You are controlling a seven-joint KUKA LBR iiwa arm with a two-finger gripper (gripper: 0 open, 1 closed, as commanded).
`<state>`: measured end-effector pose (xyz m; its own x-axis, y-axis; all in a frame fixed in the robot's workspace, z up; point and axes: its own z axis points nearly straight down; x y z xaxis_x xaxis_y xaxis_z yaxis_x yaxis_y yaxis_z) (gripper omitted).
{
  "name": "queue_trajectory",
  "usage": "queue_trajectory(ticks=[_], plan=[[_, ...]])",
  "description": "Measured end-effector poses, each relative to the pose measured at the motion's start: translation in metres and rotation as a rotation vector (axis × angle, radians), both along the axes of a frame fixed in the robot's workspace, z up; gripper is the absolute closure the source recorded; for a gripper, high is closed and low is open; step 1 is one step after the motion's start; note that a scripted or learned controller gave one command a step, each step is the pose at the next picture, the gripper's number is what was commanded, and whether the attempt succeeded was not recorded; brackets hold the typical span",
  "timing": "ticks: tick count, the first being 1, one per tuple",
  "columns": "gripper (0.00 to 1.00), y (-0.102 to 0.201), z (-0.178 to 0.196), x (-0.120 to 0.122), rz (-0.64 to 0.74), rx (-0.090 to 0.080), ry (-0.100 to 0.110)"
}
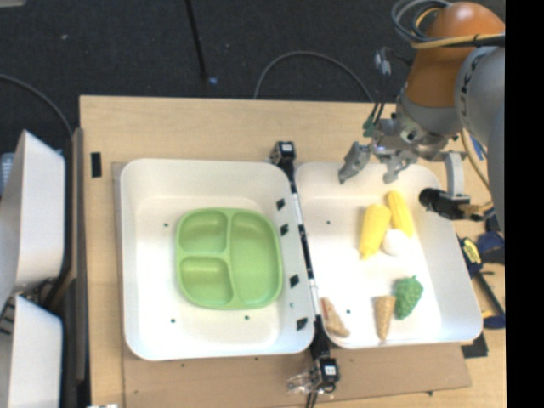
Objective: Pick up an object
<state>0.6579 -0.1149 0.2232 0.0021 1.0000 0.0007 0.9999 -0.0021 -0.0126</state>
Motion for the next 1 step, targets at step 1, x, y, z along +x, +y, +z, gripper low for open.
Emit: queue_trajectory(ticks=[1], plan=[[0.0, 0.0004, 0.0094, 0.0026, 0.001, -0.001, -0.014]])
